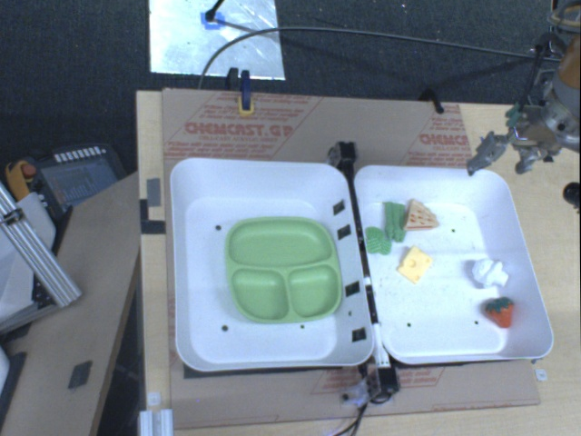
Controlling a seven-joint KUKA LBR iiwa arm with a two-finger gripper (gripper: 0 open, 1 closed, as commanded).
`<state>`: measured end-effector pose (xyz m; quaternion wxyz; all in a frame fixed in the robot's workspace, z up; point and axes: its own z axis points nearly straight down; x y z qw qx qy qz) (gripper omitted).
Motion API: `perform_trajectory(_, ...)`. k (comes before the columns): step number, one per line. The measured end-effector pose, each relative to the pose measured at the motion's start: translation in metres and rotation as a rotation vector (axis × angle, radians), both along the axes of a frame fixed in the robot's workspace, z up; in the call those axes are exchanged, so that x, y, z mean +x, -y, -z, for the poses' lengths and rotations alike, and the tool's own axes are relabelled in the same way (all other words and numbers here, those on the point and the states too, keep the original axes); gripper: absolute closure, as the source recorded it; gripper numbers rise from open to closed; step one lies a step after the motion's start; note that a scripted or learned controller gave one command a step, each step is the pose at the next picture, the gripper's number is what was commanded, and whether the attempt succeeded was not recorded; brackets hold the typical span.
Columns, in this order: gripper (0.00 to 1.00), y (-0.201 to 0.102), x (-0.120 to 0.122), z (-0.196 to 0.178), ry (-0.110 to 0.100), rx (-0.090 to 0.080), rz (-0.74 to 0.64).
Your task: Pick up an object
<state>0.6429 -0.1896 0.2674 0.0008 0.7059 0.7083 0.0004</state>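
On the worktop [109,271], 2 shallow white bins sit side by side on a sheet of printed cardboard [300,121]. Within the left bin [195,189] lies a pale green divided plate [279,269] with 3 compartments, 1 long one toward 12 o'clock and 2 smaller ones toward 6 o'clock.

Within the right bin [522,243] lie the small toy foods. Toward 10 o'clock of that bin a green pea pod [394,220] lies beside a tan wedge like a waffle or pizza slice [419,215], the 2 touching or nearly so. Just at 8 o'clock from the pod sits a small green leafy piece [377,240]. Near the bin's middle lies a yellow cheese slice with holes [415,264]. Toward 4 o'clock a small white lumpy piece [489,272] rests, and just at 6 o'clock from it a red strawberry with a green cap [498,312].

At 1 o'clock of the right bin, above its far corner and outside its rim, hangs the pincer [505,158]. Its 2 fingers stand spread apart, released, with nothing between them, well apart from every toy food.

At 9 o'clock of the scene stand a dark box with a display [77,182] and an aluminium rail [36,252]. A black cable [381,36] arcs across the dark floor at 12 o'clock.
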Motion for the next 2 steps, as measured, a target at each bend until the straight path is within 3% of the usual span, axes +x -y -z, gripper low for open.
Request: perform_trajectory(2, 0.0, 0.0, -0.004, 0.105, -0.004, 0.001, 0.002)
